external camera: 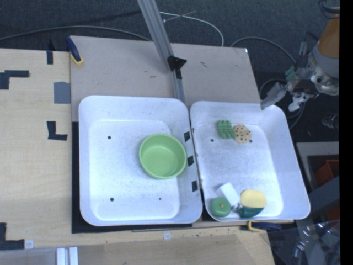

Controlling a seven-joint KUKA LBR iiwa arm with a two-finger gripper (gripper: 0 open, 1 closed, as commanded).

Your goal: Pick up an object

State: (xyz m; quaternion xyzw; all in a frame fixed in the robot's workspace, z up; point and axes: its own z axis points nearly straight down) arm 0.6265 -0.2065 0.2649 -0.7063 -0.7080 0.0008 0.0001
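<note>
No legible text, label, brand, number or sign can be made out anywhere in the camera view. Dark tape marks are seen on the wooden bench at left, but no characters are formed by them. Dark spots are seen on the tan round object in the right bin, though nothing can be read from them.
</note>
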